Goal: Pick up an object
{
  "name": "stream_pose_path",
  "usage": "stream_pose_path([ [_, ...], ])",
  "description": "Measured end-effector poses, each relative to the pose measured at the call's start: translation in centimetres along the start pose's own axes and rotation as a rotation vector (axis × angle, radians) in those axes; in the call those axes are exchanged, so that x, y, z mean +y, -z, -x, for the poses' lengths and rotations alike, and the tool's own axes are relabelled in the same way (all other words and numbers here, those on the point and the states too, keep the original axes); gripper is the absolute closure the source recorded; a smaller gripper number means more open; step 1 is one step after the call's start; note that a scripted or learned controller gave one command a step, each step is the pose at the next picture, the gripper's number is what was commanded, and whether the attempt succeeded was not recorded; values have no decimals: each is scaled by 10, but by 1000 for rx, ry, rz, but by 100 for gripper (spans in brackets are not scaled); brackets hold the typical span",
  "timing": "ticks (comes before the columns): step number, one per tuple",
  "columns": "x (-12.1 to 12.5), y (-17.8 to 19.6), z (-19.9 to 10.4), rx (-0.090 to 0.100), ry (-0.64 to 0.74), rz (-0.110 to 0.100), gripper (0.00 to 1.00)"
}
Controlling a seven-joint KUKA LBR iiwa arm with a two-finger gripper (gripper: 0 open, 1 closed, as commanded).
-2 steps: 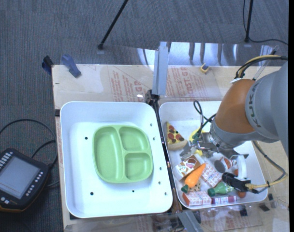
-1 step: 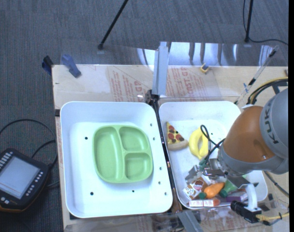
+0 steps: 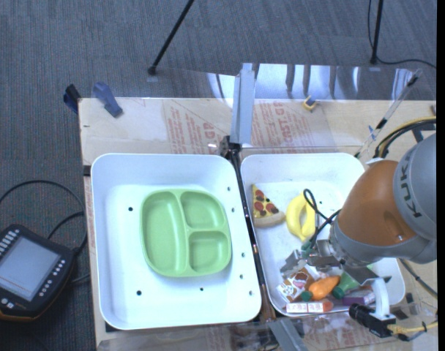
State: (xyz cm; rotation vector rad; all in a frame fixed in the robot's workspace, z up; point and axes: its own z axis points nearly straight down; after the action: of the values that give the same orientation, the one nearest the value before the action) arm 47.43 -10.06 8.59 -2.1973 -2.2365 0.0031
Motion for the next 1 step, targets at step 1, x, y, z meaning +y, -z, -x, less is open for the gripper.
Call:
stream_pose_path([
  [1, 45, 18, 90, -1, -149, 2, 0],
])
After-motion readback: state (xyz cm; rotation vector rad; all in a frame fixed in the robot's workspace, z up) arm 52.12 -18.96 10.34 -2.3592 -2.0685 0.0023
